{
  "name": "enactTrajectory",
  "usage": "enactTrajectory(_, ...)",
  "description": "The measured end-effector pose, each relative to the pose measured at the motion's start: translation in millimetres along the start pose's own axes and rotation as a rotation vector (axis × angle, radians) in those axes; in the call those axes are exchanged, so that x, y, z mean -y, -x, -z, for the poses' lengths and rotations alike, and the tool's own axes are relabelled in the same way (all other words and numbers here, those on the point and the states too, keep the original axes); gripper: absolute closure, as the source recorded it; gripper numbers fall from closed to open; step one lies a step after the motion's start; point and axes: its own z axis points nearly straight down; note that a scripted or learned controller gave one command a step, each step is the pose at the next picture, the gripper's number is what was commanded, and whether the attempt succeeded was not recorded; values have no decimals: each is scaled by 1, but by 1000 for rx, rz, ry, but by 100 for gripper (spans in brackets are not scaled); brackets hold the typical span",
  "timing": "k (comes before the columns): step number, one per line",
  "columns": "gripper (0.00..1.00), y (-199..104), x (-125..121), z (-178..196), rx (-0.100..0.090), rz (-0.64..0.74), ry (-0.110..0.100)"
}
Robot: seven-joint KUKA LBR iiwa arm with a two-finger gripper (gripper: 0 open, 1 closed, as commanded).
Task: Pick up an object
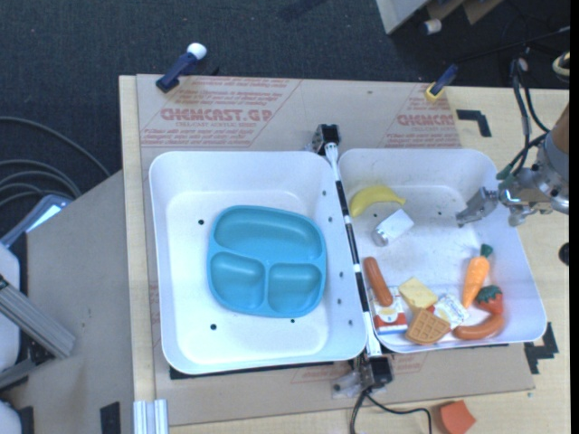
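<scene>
The gripper (477, 208) is hovering, seemingly open and empty, over the right bin (516, 242); next, descending onto the carrot (474, 280).

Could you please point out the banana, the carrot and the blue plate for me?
banana (374, 198), camera view, middle of its curve.
carrot (473, 281), camera view, orange body.
blue plate (267, 226), camera view, top compartment.

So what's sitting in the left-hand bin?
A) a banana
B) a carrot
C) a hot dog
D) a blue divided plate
D: the blue divided plate lies alone in the left bin; the banana and carrot lie in the right bin.
</scene>
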Motion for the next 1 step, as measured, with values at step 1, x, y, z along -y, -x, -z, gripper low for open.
enactTrajectory(1, 0, 7, 26, -116, 0, -1, 0)
